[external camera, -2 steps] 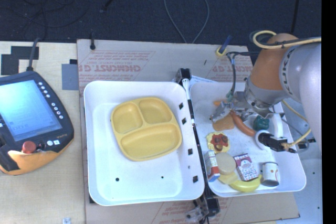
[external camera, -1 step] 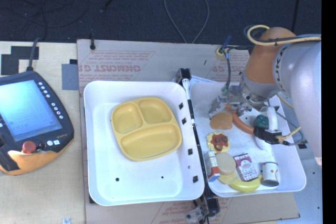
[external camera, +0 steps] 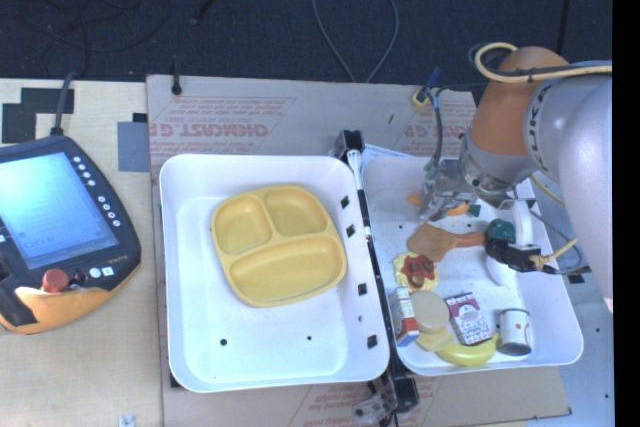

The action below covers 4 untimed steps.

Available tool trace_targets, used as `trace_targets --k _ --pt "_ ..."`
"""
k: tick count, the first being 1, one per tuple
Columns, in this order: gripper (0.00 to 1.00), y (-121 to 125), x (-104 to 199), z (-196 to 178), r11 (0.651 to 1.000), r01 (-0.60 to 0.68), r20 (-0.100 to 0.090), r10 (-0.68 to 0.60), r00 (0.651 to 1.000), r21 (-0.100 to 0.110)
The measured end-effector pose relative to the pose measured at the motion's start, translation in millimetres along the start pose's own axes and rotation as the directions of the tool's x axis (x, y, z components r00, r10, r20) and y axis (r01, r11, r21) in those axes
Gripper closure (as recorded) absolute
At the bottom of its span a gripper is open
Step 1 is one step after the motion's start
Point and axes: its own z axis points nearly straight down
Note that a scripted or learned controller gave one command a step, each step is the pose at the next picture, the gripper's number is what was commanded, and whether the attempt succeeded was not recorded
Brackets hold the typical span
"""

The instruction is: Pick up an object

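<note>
Clutter in the right bin (external camera: 560,340) makes much of it hard for us to read. We see the gripper (external camera: 440,200) low over the far left part of that bin, but its fingers are a dark blur against the bin floor and the things under it, so we cannot tell whether they stand apart, together or on anything. A small orange piece (external camera: 455,209) lies just beside the gripper, partly hidden by it, and we cannot name it. The arm (external camera: 560,140) comes in from the right, its orange band above the wrist, and its grey bulk covers the bin's far right corner.

Nearer in the same bin we make out a brown wooden spatula (external camera: 445,239) lying flat, a dark green object (external camera: 500,232) to its right, and a white piece (external camera: 498,268) beside that whose shape is unclear. A yellow and red toy (external camera: 415,268) sits near the bin's left wall. Towards the near edge lie a round tan lid (external camera: 431,311), a small red carton (external camera: 466,317), a white cup (external camera: 514,330) and a banana (external camera: 462,351), all close together and some touching.

In the left bin (external camera: 200,335) a yellow divided plate (external camera: 279,243) lies flat. Well to the left, on the bench, rests a teach pendant (external camera: 55,225), cut off by the picture's edge.
</note>
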Motion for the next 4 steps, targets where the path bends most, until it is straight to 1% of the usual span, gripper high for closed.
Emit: trace_targets --k 1,2,3,4 --pt "0.0 0 0 0 1.0 0.0 0.0 0.0 1.0 0.001" --pt "0.0 -2 -23 10 1.0 -0.001 0.001 0.001 1.0 0.0" --pt "0.0 -51 0 10 1.0 -0.003 0.0 0.003 1.0 0.0" --pt "0.0 -112 44 10 1.0 -0.002 -0.001 0.002 1.0 0.001"
